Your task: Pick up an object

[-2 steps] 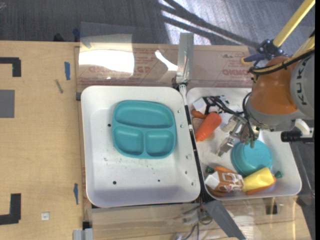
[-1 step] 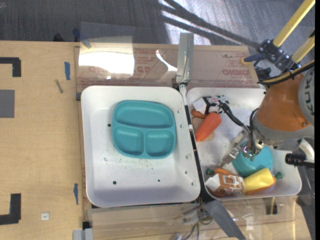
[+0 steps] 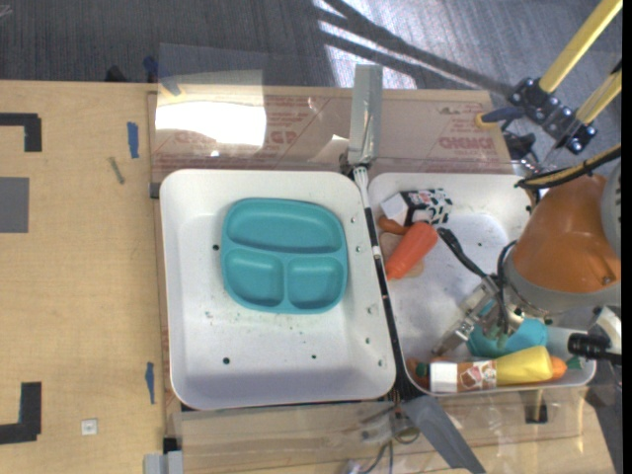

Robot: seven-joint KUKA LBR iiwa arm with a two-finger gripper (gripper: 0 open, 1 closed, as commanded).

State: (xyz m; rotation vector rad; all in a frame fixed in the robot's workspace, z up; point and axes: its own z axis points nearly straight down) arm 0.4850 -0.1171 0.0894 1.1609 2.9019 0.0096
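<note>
My gripper [image 3: 487,320] is low in the right bin [image 3: 449,265], near its front right corner. It hovers right over a teal object [image 3: 512,338] and looks to be touching it or just above it. In front of that lie a yellow bottle-shaped toy [image 3: 523,365] and a white tube with a red label [image 3: 464,373], both against the front wall. An orange carrot [image 3: 410,250] and a black-and-white cow-patterned toy [image 3: 425,205] lie at the bin's back left. The arm's orange band [image 3: 568,235] hides the bin's right side.
The left bin [image 3: 188,314] holds a teal divided plate [image 3: 284,255]. A black cable [image 3: 464,255] runs across the right bin's floor toward the gripper. A metal divider [image 3: 375,265] separates the two bins. Yellow struts [image 3: 583,38] stand at the back right.
</note>
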